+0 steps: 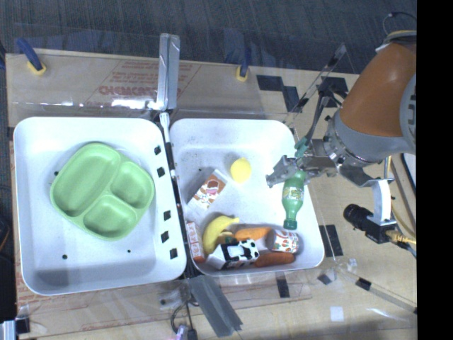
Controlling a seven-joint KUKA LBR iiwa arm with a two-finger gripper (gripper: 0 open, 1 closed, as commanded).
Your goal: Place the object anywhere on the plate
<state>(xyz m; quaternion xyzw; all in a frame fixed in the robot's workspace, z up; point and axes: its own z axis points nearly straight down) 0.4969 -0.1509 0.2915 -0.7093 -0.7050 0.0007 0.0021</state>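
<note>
Gripper [291, 172] over right bin [212, 129], fingers closed around top of green bottle [291, 202]. Bottle: clear green plastic, white label, hangs upright near bin right wall. Below it: can [286, 243], carrot [251, 233], banana [216, 231]. Green plate [103, 189] in left bin [35, 211], three compartments, white floor free around it.

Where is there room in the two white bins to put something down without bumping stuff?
Left bin: bare floor all around the green plate, widest along the near edge. Right bin: bare along the far wall, behind the lemon and the carton. Its near end is crowded: banana, carrot, can, and the green bottle under the claw.
</note>
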